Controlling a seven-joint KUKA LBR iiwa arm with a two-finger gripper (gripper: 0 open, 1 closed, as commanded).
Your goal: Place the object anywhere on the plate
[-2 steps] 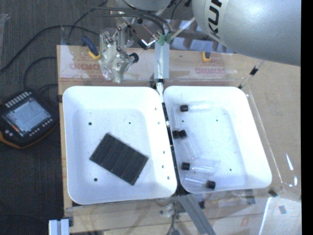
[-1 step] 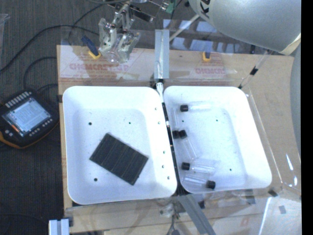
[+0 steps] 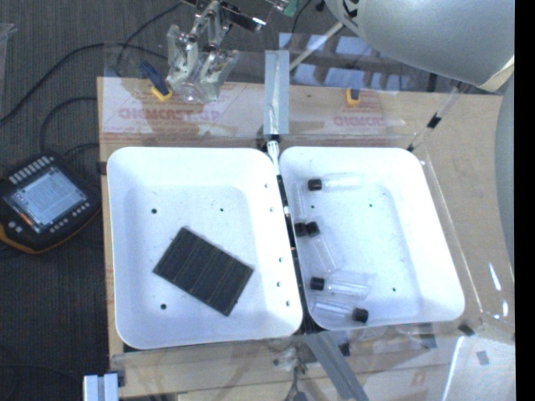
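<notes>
A dark, ribbed rectangular plate (image 3: 203, 271) lies flat and turned at an angle in the left white bin (image 3: 134, 174). In the right white bin (image 3: 418, 224) lie several clear vials with black caps: one near the back (image 3: 333, 183), one at the left wall (image 3: 307, 228), and two near the front (image 3: 338, 286) (image 3: 341, 312). My gripper (image 3: 199, 67) hangs above the bench's far edge, beyond the back of the left bin and well away from both the plate and the vials. The glare on its clear parts hides what, if anything, it carries.
The arm's large grey body (image 3: 418, 15) fills the upper right. A metal post (image 3: 277, 94) stands behind the seam between the bins. Clamps (image 3: 155, 80) (image 3: 355, 98) sit on the back board. A teach pendant (image 3: 42, 203) lies left of the bench.
</notes>
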